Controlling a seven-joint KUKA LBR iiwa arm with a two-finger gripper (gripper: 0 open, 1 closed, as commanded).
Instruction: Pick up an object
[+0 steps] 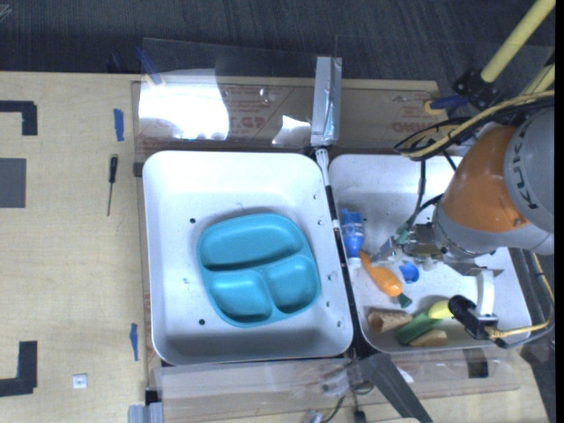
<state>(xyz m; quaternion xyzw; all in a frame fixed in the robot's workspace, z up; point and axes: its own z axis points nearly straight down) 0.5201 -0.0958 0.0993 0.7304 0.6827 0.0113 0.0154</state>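
Claw (401, 247) held low over orange toy (385, 278) in right bin (381, 176); grip cannot be told. Toy judged light, smooth; best gripped mid-body.

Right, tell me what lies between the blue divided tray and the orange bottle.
In the camera view, the blue divided tray and the orange bottle are separated by bare floor of the left bin, then the two bins' adjoining rims, then a strip of the right bin.

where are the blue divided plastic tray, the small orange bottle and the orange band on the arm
blue divided plastic tray (257, 267), camera view, on the ridge between its compartments
small orange bottle (385, 279), camera view, mid-body
orange band on the arm (483, 188), camera view, its upper face
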